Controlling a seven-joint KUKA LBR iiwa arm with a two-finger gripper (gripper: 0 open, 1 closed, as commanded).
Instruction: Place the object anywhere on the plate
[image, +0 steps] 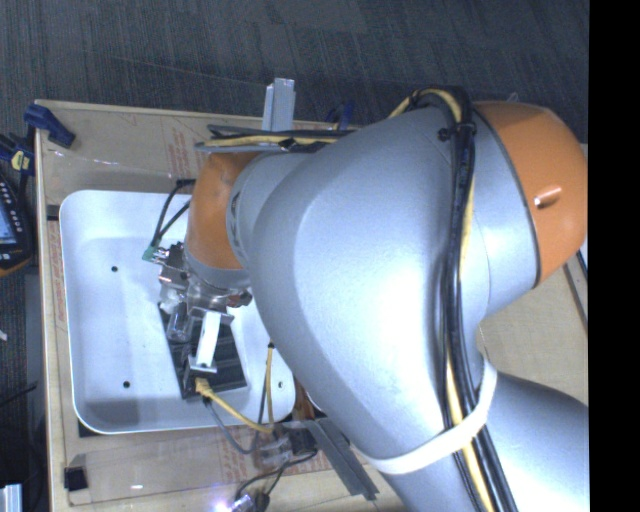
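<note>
Reaching in from the right, the arm (400, 280) covers most of the bench (120, 130) and hides the right bin. Its gripper (200, 345) hangs low inside the left bin (100, 300), near that bin's right side, with yellow cables (240, 410) trailing beside it. Whether the jaws are wide or narrow cannot be told from above. Neither the object nor the plate can be made out; the arm blocks that part of the scene.

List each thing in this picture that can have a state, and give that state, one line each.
Arm: reaching over the bins, covering most of them.
Pincer: low inside the left bin.
Left bin: flat on the bench, upright.
Yellow cable: slack, trailing by the bin's near edge.
</note>
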